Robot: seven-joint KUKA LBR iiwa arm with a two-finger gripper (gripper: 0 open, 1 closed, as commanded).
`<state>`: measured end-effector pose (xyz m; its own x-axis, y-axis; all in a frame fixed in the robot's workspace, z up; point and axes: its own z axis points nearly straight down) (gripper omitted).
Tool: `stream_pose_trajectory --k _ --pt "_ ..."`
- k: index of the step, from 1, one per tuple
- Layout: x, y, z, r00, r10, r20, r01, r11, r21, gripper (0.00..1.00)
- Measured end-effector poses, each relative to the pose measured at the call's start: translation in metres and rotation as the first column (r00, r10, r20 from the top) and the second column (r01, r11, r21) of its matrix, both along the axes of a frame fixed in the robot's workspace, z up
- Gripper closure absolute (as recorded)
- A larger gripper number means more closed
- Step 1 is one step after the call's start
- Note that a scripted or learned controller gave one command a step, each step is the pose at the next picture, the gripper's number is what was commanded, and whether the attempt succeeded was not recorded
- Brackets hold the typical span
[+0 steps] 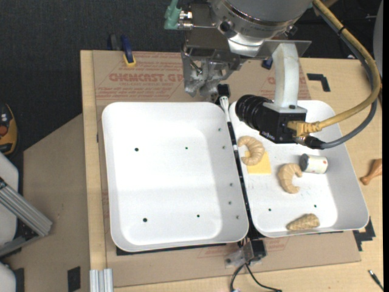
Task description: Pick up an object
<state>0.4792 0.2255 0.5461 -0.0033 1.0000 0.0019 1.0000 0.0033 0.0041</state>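
Observation:
My gripper [208,83] hangs under the big grey wrist at the top of the camera view, over the far rim of the left white bin [164,181] near the divide between the bins. Nothing shows in it. The right bin [331,193] holds a curled tan pastry [251,147] lying on a yellow square slice [261,165]. A second curled pastry [290,178] sits mid-bin, with a small white cylinder [313,163] beside it. A long tan bread piece [302,222] lies at the front edge.
A black camera unit [266,118] on a white bracket [286,78] hangs over the right bin's far end, with a yellow cable [352,111] looping right. The bins rest on a brown cardboard sheet [152,72]. A blue-and-yellow clamp [126,50] sits at its far left.

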Motion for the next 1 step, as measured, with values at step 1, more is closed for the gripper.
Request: stream_pose_trajectory --k 1 --pt "0.0000 -0.0001 -0.0006 1.000 0.000 -0.001 0.000 1.000 -0.001 0.00"
